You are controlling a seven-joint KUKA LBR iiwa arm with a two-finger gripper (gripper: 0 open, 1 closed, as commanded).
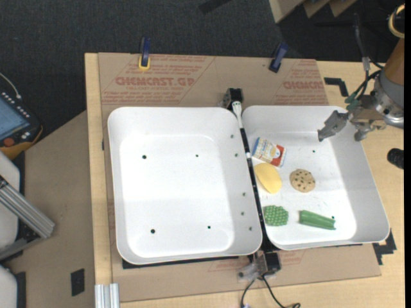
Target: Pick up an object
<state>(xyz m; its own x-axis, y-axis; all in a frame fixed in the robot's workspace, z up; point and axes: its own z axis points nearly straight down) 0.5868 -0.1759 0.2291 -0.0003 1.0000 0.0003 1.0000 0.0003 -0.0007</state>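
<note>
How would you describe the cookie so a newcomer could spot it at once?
Start at the right-hand white bin, the one that has items in it. The cookie lies near its middle, right of the yellow lemon-shaped piece and above the green pod. It is the one round, flat, tan thing with dark specks; its neighbours are yellow, green or a printed packet.

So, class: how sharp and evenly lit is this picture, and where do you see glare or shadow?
Camera view: mostly sharp; bright, even light; left bin floor glares pale, nearly washed out; cookie and green pod cast faint shadows; gripper slightly soft at the right edge.
</note>
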